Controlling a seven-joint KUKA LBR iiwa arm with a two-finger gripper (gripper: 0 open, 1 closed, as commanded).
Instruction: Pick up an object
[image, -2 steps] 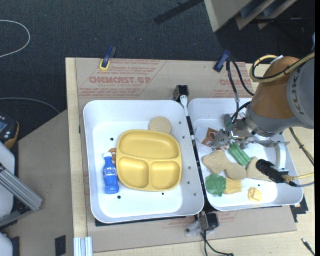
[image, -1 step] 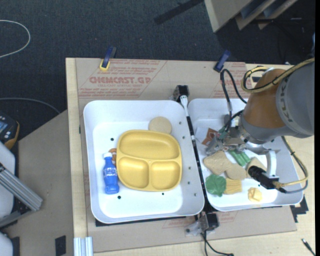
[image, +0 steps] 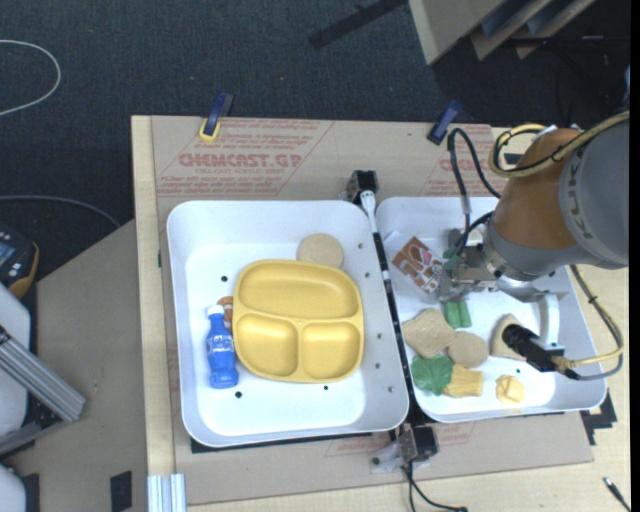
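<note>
My gripper (image: 456, 287) reaches down into the right bin (image: 585, 400) from the grey arm with the orange band. Its tip is right above a small green piece (image: 458, 314), and contact cannot be made out. A brown and white snack packet (image: 414, 260) lies just left of the gripper. In front of it lie a tan bread-like piece (image: 429, 332), a round tan disc (image: 467, 349), a green leafy item (image: 432, 373), a yellow chunk (image: 464, 382) and a small yellow piece (image: 510, 389).
The left bin (image: 190, 290) holds a yellow divided plate (image: 297, 320), a blue bottle (image: 221, 349) at its left and a round tan disc (image: 320, 249) behind it. The ridge between the bins (image: 385, 290) runs close to the packet.
</note>
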